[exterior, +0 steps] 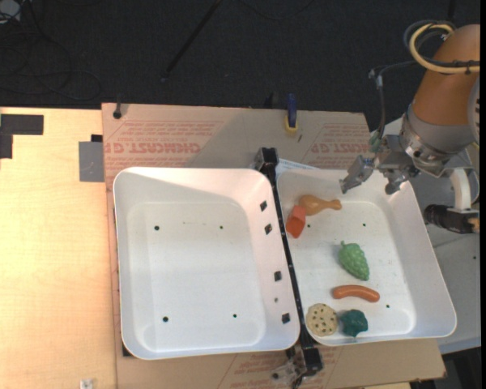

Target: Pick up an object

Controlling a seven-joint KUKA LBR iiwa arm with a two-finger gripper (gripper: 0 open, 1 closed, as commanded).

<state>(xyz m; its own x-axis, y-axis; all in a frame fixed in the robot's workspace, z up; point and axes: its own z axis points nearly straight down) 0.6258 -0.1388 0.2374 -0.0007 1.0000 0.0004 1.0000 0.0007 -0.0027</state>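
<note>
The right bin (417, 241) holds several small objects. A tan drumstick-shaped piece (318, 204) lies near its back, with an orange-red piece (296, 221) beside the divider. A green bumpy fruit (354, 260) sits mid-bin. An orange sausage (355, 293) lies nearer the front. A round tan cookie (321, 319) and a dark teal piece (354, 322) rest at the front edge. My gripper (375, 177) hangs above the bin's back right corner, fingers spread and open, with nothing between them.
The left bin (138, 217) stands beside the right one, with a black divider strip (277, 241) between them. Cardboard (186, 140) lies under both bins. A wooden bench top (40, 258) extends to the left. Cables run across the dark back.
</note>
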